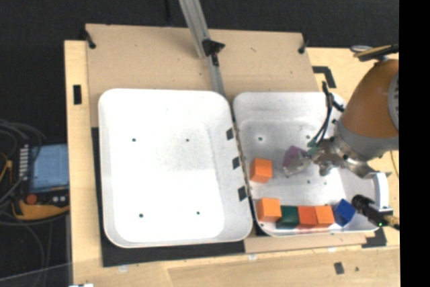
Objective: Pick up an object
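My gripper (pixel 310 161) reaches in from the right over the middle of the right bin (pixel 282 111). A small purple block (pixel 293 158) lies right at its fingertips, touching or nearly so; whether it is held I cannot tell. An orange block (pixel 261 169) sits to the left of it on the bin floor. Along the bin's front wall stand an orange block (pixel 270 209), a green block (pixel 289 216), two more orange blocks (pixel 316 215) and a blue block (pixel 344 211).
The left bin (pixel 168 165) lies beside the right one, their rims meeting at the centre. A slanted metal rod (pixel 191 3) rises from the back of the bench. A blue device and cables (pixel 44 171) sit off the bench's left edge.
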You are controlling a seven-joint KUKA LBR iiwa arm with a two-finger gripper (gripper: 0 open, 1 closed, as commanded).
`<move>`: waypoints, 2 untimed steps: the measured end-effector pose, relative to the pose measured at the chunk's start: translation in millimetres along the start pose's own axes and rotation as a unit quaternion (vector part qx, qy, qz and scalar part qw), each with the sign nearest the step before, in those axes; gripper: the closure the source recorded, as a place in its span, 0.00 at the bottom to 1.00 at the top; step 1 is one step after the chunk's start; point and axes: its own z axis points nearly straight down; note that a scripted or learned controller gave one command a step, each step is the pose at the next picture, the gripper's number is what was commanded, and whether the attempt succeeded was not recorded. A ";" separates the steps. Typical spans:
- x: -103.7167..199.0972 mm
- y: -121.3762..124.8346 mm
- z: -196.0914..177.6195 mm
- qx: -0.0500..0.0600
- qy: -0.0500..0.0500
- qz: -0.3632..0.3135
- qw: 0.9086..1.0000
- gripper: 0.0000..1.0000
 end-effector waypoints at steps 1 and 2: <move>-2.1 1.0 49.8 -0.003 -0.001 0.000 1.000 0.00; -2.2 2.3 37.3 -0.006 0.000 0.005 1.000 1.00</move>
